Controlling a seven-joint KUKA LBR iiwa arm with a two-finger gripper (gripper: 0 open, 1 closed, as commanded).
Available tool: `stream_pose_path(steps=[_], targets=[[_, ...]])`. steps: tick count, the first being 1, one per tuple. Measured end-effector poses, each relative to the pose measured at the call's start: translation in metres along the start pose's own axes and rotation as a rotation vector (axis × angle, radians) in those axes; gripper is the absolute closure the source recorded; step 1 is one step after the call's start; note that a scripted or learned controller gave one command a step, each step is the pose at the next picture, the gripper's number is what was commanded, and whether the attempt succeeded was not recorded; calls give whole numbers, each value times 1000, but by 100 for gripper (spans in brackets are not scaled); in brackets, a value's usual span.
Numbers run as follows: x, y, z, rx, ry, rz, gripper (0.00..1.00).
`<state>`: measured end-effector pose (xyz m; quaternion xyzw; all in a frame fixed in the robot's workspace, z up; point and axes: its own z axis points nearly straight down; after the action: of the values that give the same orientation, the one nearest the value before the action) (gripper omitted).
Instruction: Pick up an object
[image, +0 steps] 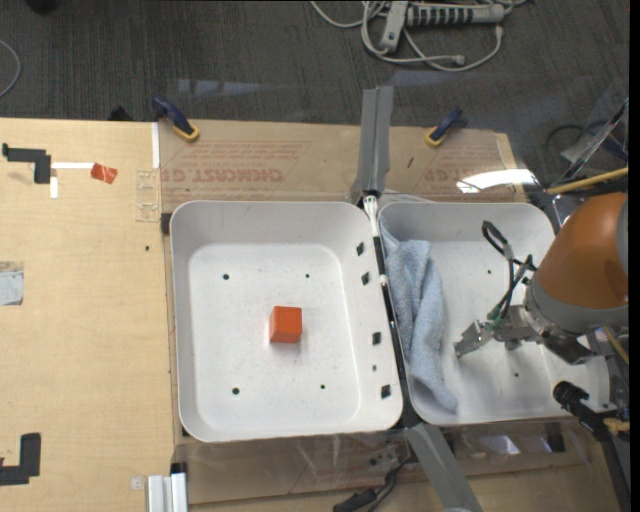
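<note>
Camera view is showing the gripper (470, 343) hanging low in the right bin (470, 215), its fingers spread and holding nothing, just beside the blue cloth (420, 320). To pick well, it should be centring over the cloth's bunched fold before closing. The arm (590, 255) is reaching in from the right, wrist angled toward the cloth. An orange block (286, 324) is lying in the left bin (200, 300).
</note>
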<state>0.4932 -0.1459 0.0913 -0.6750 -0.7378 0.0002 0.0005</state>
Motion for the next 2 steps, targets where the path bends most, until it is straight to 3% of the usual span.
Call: stream_pose_path(steps=[1, 2], targets=[[-1, 0, -9, 1, 1, 3, 100], [-16, 53, -86, -2, -2, -267, 100]])
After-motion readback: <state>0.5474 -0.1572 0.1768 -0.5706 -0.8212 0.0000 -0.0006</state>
